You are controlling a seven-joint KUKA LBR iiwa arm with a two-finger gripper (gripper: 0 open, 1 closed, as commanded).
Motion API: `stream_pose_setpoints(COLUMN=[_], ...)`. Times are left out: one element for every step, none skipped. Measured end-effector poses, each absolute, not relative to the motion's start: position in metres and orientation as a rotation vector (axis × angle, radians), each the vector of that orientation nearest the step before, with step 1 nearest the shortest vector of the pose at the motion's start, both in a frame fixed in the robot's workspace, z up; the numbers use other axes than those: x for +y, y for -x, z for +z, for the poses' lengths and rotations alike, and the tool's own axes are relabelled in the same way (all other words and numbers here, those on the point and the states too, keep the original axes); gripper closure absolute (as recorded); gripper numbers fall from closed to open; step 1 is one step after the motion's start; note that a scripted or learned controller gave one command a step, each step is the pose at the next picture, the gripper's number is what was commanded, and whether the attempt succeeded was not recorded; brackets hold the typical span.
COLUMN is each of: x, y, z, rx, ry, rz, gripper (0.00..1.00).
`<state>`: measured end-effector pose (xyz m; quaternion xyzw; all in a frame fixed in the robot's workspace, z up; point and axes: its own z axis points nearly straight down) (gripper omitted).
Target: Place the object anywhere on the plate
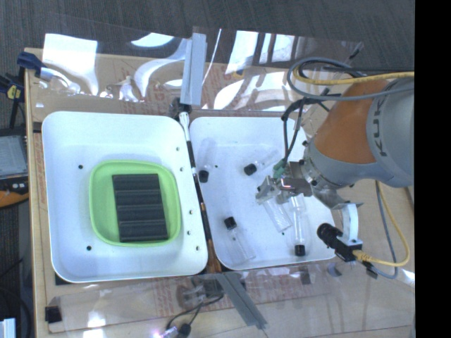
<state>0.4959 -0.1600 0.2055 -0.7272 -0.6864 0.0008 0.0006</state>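
Camera view: your gripper [282, 189] hangs over clear plastic vials [292, 217] at four o'clock; finger state hidden. Light, slick, rigid — pinch one mid-barrel for the green plate [99, 189].

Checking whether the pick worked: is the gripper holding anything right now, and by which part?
It cannot be told. The gripper sits low over the right bin, its fingers blurred among clear glare; the black object lies on the green plate.

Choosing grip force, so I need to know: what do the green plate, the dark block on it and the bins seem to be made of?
Plate: probably plastic, matte lime green with soft rounded edges. Block: dark, ribbed and dull, perhaps rubber or foam; the look leaves it open. Bins: smooth white moulded plastic with a faint sheen.
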Motion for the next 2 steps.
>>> stream_pose_setpoints(x=[-0.160,-0.202], y=[-0.496,-0.512], z=[0.206,0.224], rx=[-2.155,-2.394], ry=[2.284,2.033], rz=[0.003,0.002], gripper=[0.00,0.00])
